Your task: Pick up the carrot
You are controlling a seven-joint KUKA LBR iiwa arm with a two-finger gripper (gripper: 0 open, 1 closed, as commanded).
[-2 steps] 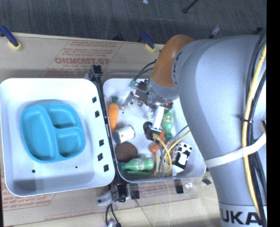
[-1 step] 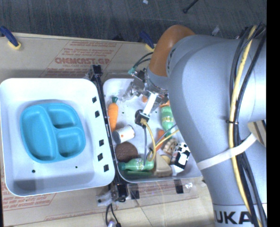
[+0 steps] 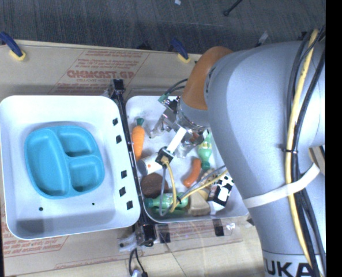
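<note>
Alignment matters: my gripper hangs just beside the tapered orange toy carrot. Jaw state I cannot tell. I'd centre across its width.

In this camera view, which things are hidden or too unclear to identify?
All in the camera view:
1. The right bin: its right side is hidden under the arm.
2. The green object: partly covered by the arm, so its shape is unclear.
3. The black-and-white item: too small to identify, and the arm cuts it off.

A robotics lab: a clamped cardboard sheet bears two white bins under a KUKA arm.
</note>
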